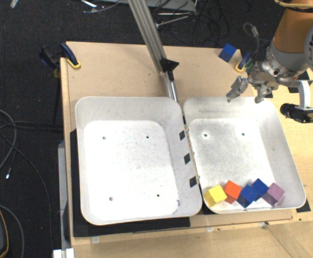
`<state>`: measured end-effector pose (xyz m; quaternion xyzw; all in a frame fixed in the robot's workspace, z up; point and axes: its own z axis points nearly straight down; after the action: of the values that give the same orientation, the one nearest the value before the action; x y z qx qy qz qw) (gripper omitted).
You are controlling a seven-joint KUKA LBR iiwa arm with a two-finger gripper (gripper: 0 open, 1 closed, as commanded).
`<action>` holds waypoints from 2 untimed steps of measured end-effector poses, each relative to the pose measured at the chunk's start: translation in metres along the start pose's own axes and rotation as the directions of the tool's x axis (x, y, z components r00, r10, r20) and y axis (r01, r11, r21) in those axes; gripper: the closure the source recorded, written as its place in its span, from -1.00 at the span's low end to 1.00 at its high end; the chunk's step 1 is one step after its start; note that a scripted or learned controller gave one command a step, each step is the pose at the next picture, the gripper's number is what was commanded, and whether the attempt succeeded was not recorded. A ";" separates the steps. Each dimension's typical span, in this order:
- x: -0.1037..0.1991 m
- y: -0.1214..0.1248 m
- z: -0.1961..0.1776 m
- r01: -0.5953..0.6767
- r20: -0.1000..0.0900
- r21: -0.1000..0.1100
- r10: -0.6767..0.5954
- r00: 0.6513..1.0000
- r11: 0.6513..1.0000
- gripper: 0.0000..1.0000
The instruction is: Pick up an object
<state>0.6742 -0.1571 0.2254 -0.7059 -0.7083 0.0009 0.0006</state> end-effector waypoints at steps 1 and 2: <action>0.026 -0.078 0.009 -0.005 -0.002 0.003 0.005 1.000 1.000 -1.00; 0.051 -0.175 0.107 -0.006 -0.004 0.012 0.006 1.000 1.000 -1.00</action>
<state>0.4984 -0.1069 0.1187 -0.7079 -0.7063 0.0037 0.0065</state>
